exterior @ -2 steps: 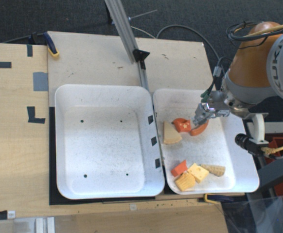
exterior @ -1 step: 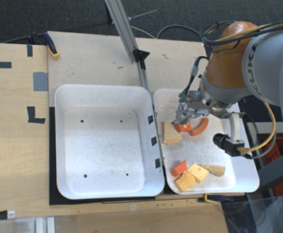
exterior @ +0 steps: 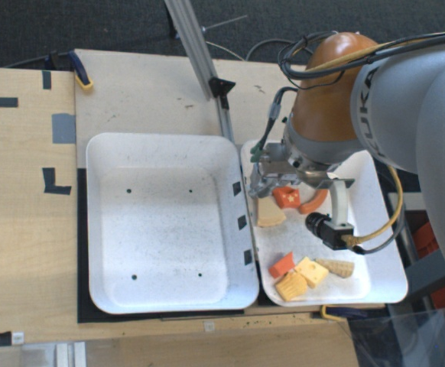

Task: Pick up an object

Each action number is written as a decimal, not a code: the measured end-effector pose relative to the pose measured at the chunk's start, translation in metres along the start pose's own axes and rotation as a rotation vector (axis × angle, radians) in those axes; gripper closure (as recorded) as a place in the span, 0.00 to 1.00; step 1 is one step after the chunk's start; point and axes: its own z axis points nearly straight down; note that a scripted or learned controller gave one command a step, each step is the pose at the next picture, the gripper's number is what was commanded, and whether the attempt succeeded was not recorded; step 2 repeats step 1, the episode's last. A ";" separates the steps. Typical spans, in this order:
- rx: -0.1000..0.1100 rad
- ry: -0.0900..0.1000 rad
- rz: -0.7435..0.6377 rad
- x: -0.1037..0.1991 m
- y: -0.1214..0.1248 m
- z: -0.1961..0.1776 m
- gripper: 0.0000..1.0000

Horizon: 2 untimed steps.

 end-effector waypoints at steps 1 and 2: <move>0.001 0.000 0.000 0.058 -0.005 0.000 1.00; 0.001 0.000 0.000 0.058 -0.005 0.000 1.00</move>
